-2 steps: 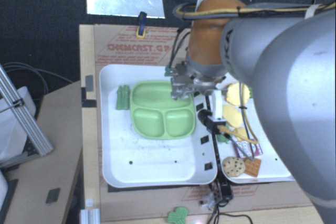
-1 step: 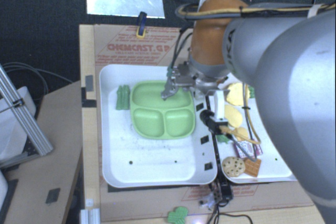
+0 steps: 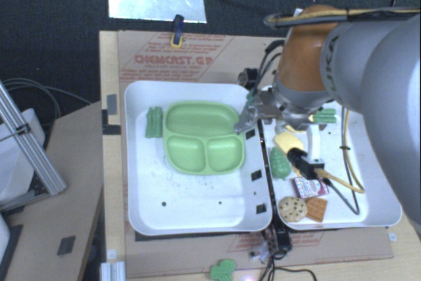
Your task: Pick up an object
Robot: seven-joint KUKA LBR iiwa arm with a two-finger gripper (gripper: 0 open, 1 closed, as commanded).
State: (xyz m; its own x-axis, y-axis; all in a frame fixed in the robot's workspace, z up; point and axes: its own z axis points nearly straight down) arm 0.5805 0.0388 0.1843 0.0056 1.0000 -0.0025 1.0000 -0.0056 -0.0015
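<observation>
A dark carpeted floor surrounds a bench topped with brown cardboard (image 3: 177, 57), on which two shallow white bins sit side by side.

Camera view, everything placed against the green divided tray (image 3: 202, 137): the tray lies in the left bin (image 3: 191, 210), taking up its upper middle. Just to the tray's left lies a small green ridged piece (image 3: 154, 122), apart from it. To the tray's right, across the divider between the bins, the right bin (image 3: 378, 204) holds a cluster of toy foods: a yellow banana-like piece (image 3: 288, 141), a green lumpy piece (image 3: 280, 164) below it, then a pink packet (image 3: 308, 187), a round cookie (image 3: 292, 208) and an orange cracker (image 3: 317, 208) lowest of all. A small green item (image 3: 325, 117) sits farther right, partly under my arm.

My grey arm with its orange band reaches in from the right, and my gripper (image 3: 253, 116) hangs by the tray's right edge, over the divider. Whether it is parted or closed I cannot tell, and nothing shows in its grasp.

To do this pick well, I judge I should choose an isolated target, such as the cookie or the ridged piece, centre over it clear of the bin wall, and descend straight. The crowded cluster risks nudging neighbours.
</observation>
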